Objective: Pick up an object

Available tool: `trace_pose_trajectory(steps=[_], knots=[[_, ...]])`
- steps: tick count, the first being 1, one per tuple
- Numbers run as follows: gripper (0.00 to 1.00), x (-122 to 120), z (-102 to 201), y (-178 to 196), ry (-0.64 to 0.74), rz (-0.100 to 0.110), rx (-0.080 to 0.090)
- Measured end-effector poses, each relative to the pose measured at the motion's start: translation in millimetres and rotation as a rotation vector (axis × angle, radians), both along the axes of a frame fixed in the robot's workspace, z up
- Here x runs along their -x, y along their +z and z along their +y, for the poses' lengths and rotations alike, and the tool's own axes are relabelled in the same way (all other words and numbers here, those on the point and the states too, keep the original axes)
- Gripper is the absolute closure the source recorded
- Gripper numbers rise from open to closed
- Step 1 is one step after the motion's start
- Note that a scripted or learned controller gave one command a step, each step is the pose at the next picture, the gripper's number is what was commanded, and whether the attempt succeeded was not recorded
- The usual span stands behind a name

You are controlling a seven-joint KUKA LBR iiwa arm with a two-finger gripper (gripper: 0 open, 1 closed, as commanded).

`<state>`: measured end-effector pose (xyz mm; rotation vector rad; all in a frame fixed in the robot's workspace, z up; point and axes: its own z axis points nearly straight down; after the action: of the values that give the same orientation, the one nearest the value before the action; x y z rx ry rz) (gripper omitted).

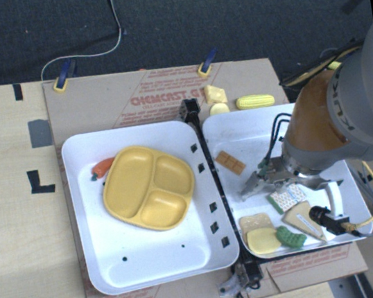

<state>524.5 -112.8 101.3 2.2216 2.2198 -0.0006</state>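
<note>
From my remote seat I look down on a tabletop (13,207) carrying two shallow white bins side by side, and I use the black divider (209,183) between them as my landmark. Left of the divider, the left bin (99,264) holds a yellow sectioned plate (149,187), with an orange carrot-like piece (102,167) poking out from the plate's far-left edge. Right of the divider, the right bin (239,126) holds a brown waffle-like bar (230,162) near the divider, and toward the near end a pale slice of bread (256,222), a yellow round piece (263,240) and a green piece (292,237). A checked green-and-white packet (287,197) lies further right, beside a tan wedge (301,218). The arm (336,121) reaches in from the right, and its tool (261,178) sits low in the right bin, just above the packet and right of the bar. I cannot tell how it stands or whether it holds anything. Beyond the divider's far end, a yellow corn cob (255,101) and pale cheese pieces (215,98) lie on cardboard (157,93).
</note>
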Motion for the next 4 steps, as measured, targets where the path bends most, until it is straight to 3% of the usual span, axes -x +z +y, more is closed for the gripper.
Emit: trace_pose_trajectory(steps=[1, 2, 3, 4], knots=[[0.0, -64, 8, -17, 0.005, -0.001, 0.0], [0.0, -27, -18, -15, 0.0, -0.003, 0.0], [0.0, -123, 6, -4, 0.007, -0.007, 0.0], [0.0, -104, 18, -17, 0.002, 0.001, 0.001]])
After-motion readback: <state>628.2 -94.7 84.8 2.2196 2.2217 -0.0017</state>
